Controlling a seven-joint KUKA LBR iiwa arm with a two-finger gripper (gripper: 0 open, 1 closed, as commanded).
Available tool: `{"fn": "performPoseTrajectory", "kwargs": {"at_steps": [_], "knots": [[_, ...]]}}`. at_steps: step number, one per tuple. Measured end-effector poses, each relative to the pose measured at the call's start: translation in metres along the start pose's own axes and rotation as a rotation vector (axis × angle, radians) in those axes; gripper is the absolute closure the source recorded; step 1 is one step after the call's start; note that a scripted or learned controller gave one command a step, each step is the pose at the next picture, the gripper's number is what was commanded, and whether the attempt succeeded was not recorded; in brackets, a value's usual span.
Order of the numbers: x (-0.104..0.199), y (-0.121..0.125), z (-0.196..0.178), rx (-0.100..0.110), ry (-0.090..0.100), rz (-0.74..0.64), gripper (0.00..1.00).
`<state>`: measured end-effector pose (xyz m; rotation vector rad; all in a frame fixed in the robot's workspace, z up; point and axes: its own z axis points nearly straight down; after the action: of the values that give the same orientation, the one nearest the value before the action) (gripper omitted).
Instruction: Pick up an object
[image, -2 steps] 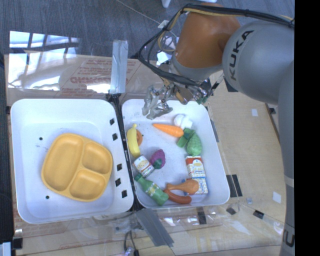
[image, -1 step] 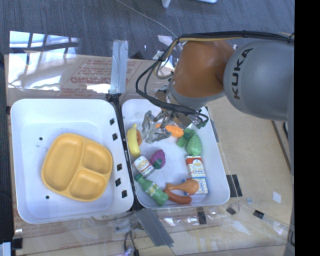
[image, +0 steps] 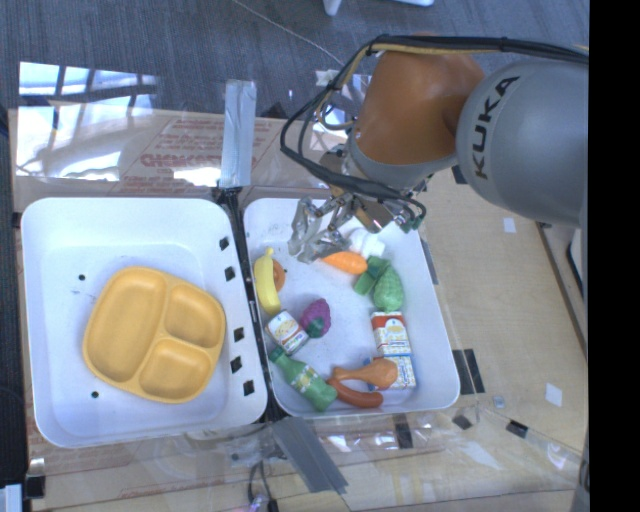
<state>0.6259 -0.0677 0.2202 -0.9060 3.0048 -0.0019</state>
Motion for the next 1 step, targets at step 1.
{"fn": "performPoseTrajectory", "kwargs": {"at_steps": [1], "knots": [[0.0134, -0.0211, 0.0188, -0.003, 0.002, -0.41, 1.0]]}}
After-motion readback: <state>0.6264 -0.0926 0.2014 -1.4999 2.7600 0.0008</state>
